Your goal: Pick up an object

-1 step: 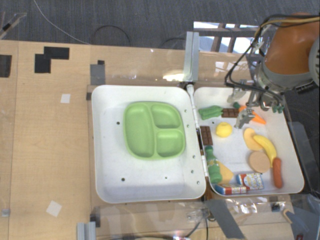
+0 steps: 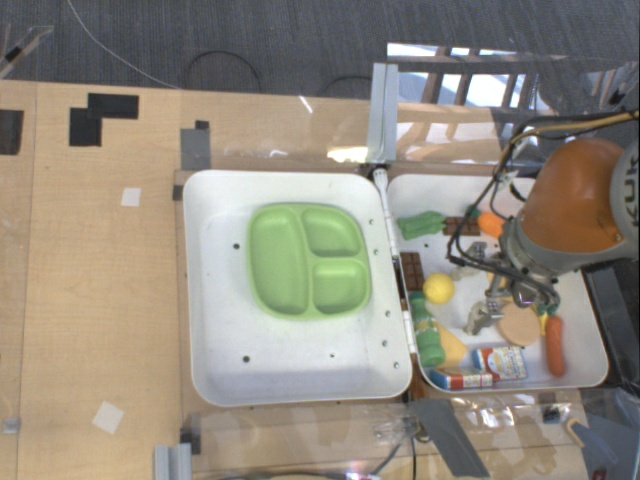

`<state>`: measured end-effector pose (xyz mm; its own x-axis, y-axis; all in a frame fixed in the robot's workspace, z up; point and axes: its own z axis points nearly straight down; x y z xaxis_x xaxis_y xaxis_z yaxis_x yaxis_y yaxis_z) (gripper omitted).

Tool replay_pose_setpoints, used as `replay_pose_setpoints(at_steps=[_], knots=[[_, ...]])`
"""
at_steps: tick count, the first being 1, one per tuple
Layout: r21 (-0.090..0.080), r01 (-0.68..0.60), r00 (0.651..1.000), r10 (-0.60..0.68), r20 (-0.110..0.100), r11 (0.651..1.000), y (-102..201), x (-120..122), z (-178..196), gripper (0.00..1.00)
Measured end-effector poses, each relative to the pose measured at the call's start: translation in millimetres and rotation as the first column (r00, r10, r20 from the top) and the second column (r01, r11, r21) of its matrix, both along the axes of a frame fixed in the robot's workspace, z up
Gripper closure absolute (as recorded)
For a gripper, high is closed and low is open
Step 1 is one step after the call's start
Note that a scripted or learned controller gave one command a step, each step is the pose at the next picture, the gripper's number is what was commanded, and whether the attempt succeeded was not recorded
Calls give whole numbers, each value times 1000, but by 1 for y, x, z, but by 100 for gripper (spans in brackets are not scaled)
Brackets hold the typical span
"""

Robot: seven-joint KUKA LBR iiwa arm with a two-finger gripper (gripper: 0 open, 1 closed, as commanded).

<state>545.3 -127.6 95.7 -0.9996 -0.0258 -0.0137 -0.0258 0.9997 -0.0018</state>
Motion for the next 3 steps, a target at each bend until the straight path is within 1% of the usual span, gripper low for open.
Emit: replay_pose_setpoints(at_steps=[1,2,3], knots=[[1,81,997,-81,1,997,-6,63,-7,0],[2,99,995,-99,-6,995,19,119,-7,0],[-2,92,996,-92,12,996,-36,118,131,0]])
